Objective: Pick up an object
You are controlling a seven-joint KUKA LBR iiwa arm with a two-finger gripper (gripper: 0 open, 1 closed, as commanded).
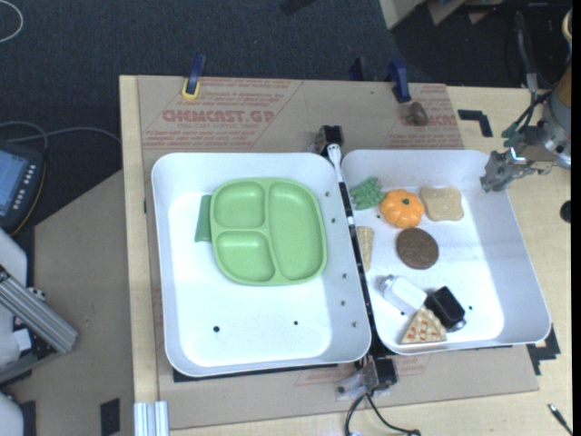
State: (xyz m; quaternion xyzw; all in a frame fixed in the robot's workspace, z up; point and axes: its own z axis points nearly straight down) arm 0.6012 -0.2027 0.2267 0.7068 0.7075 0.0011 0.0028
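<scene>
Bench (145, 243): brown board carrying two shallow white bins side by side, clamps along its far edge.
Left bin (182, 316): holds a green tray alone, with bare white floor toward the near edge.
Right bin (517, 271): holds the loose pick-up objects, gathered in its left half and near corner.
Tray (269, 231): pale green, three compartments, lying flat near the left bin's far edge; a darker green tab shows at its left side.
Arm (556, 125): grey, entering at the right edge, by the right bin's far right corner.
Gripper (500, 172): at the right bin's far right rim, nothing seen between its fingers; whether the jaws are open or closed cannot be told.
Pumpkin (401, 208): orange, near the right bin's far edge, between a green piece (367, 193) and a tan slab (442, 203).
Brown disc (418, 248): just in front of the pumpkin, mid-bin.
Wafer (364, 245): pale strip along the right bin's left wall.
Near corner: white bottle (402, 292), black block (447, 306) and pizza slice (423, 328), close together.
</scene>
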